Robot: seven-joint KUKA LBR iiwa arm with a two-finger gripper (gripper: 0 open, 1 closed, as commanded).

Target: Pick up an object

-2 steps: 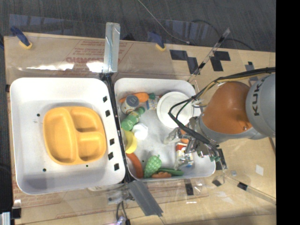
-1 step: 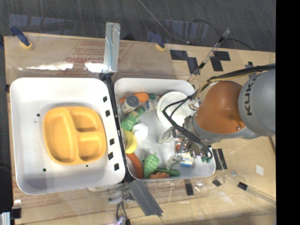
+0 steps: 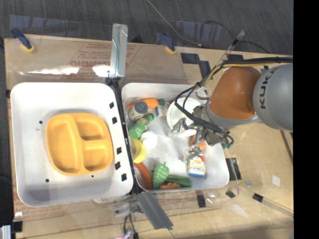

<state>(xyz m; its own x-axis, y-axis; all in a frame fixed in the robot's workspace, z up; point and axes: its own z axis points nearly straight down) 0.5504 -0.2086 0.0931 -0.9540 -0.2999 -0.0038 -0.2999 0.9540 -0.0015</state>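
The right bin [image 3: 215, 177] holds several toy foods. An orange item [image 3: 145, 105] and a small jar [image 3: 137, 114] lie at its far left, with a green piece [image 3: 136, 131] and a yellow piece [image 3: 139, 151] below them. A bumpy green fruit [image 3: 160, 173], a green stick [image 3: 178, 181] and an orange stick [image 3: 143, 172] lie along the near wall. A small carton [image 3: 197, 166] with a red and blue label lies at the near right. My gripper [image 3: 187, 133] hangs low over the bin's middle right, just above the carton and beside a white dish [image 3: 175, 112].
The left bin [image 3: 30, 98] holds a yellow divided tray [image 3: 79, 143]. A metal post [image 3: 118, 51] stands at the far end of the wall between the bins. Cables [image 3: 209, 73] loop from the arm over the right bin's far corner.
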